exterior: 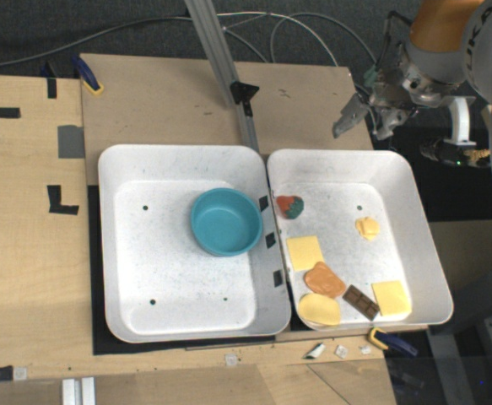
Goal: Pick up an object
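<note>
Camera view: the hand (362,125) hangs above the right bin's (423,226) far rim — fingers spread, gripping nothing. A blue bowl (225,220) sits in the left bin (127,226).

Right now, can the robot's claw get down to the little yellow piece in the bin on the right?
Probably yes. The gripper hangs above the right bin's far rim, fingers open and holding nothing. The small yellow piece lies alone on bare floor, with nothing over it or touching it.
</note>
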